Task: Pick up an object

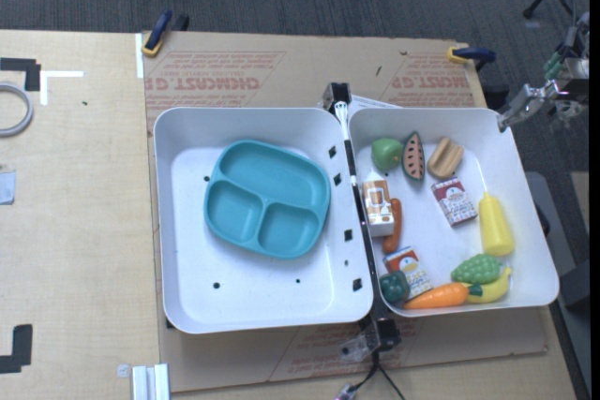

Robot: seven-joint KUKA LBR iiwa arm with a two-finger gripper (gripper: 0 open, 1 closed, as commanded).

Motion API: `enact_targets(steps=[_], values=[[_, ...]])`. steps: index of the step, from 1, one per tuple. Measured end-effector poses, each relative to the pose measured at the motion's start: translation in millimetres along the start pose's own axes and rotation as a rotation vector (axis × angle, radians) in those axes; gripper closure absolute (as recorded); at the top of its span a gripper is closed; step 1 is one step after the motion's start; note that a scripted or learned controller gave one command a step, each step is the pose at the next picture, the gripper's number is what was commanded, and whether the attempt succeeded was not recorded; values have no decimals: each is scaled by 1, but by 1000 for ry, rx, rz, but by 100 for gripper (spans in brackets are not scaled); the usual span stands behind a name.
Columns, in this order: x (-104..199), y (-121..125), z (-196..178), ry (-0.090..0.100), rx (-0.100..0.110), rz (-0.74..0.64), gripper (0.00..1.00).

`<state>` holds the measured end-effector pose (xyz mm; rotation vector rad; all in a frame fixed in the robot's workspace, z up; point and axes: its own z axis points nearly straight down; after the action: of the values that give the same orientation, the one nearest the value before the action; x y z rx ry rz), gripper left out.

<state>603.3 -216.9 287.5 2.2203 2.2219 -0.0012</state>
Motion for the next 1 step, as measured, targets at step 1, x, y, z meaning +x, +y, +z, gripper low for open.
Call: enact_targets(steps=[1], values=[[49,-36,195,2,0,9,0]])
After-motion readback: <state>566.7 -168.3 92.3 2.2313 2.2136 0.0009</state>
